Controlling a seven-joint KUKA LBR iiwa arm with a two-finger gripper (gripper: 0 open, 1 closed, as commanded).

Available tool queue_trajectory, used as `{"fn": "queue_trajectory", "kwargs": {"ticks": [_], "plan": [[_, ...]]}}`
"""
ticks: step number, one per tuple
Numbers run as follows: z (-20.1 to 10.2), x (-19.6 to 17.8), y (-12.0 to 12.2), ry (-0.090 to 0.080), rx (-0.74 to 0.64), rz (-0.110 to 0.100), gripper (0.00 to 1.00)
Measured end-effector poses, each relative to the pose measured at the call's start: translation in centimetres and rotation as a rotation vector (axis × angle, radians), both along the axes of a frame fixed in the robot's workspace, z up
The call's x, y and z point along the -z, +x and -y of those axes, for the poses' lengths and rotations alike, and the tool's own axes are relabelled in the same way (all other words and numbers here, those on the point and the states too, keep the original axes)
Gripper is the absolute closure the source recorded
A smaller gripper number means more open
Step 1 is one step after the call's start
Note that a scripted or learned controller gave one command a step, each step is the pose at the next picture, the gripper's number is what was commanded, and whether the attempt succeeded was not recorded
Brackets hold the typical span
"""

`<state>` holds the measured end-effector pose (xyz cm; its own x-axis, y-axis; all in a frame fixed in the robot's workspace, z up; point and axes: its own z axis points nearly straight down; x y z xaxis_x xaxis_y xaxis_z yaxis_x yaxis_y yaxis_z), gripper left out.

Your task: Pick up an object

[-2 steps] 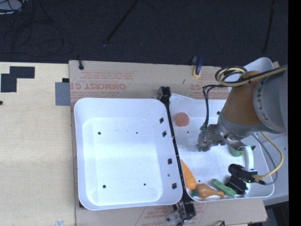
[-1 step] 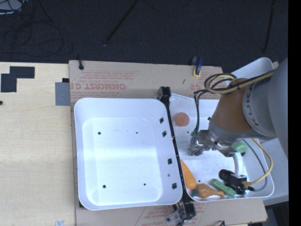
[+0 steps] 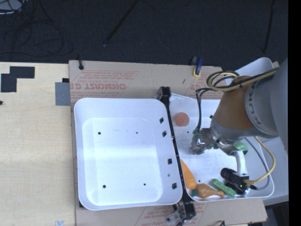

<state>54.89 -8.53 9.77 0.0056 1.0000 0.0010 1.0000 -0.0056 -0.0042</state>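
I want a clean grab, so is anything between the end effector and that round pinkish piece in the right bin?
Nothing visible. The end effector sits just right of and below the round pinkish piece, with bare right bin floor between them.

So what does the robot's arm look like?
The arm is fat, round and grey, with an orange band near its wrist. Yellow and black cables loop over it. Its hand is small, silvery metal.
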Motion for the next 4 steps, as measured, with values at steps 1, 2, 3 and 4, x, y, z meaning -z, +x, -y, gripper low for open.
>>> {"fn": "queue_trajectory", "kwargs": {"ticks": [1, 2, 3, 4], "plan": [[0.1, -0.9, 0.0, 0.0, 0.003, -0.002, 1.0], [0.2, -1.9, 0.0, 0.001, 0.007, -0.003, 1.0], [0.3, -2.8, -0.1, 0.0, 0.01, -0.003, 1.0], [0.4, -3.7, -0.1, 0.001, 0.012, -0.004, 1.0]]}}
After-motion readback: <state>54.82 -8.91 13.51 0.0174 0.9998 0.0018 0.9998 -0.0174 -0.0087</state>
